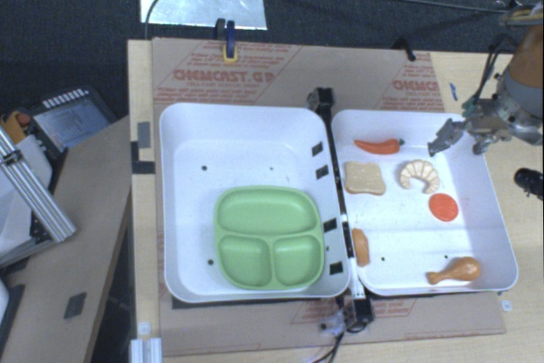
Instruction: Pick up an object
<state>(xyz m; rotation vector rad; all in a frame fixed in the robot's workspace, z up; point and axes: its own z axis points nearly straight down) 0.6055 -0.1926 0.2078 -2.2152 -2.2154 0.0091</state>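
Observation:
The right bin [497,225] holds several toy foods. A red chili pepper [378,146] lies at the back, with a slice of toast [364,178] and a croissant [420,175] in front of it. A red round slice [443,207] sits near the middle right, a drumstick [455,270] in the front right corner, and an orange piece [360,246] against the left wall. My gripper [459,144] hovers over the bin's back right corner, above and to the right of the croissant. It is open with nothing between its fingers.
The left bin [195,140] holds a green divided plate [268,235] toward its front. A black divider clamp [323,99] sits where the bins meet at the back. Cables cross the dark floor behind the bench.

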